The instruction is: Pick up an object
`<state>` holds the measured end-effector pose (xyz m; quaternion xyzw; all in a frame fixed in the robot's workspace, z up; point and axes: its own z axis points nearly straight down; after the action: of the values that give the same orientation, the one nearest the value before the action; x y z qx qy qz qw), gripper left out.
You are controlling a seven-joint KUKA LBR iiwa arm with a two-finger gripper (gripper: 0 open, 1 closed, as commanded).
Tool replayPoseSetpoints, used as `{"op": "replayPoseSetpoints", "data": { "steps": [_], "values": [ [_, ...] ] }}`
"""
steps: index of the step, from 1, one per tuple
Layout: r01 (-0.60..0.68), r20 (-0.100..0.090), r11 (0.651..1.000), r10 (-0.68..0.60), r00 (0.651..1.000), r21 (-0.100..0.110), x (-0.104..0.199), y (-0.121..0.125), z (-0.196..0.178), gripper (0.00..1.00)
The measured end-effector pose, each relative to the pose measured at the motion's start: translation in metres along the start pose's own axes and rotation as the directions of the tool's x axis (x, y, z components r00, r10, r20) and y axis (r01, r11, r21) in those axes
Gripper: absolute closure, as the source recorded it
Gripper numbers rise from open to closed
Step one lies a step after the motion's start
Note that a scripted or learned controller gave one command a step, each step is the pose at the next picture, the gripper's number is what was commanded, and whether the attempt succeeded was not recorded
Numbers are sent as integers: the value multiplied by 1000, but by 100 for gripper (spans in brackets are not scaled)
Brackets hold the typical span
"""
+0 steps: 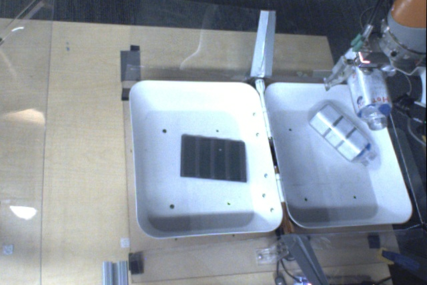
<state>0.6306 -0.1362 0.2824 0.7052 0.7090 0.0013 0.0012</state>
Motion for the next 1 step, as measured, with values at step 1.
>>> {"op": "replayPoseSetpoints", "data": {
  "steps": [1],
  "values": [
    [181, 4, 983, -181, 984, -7, -22, -69, 135, 0]
  ]
}}
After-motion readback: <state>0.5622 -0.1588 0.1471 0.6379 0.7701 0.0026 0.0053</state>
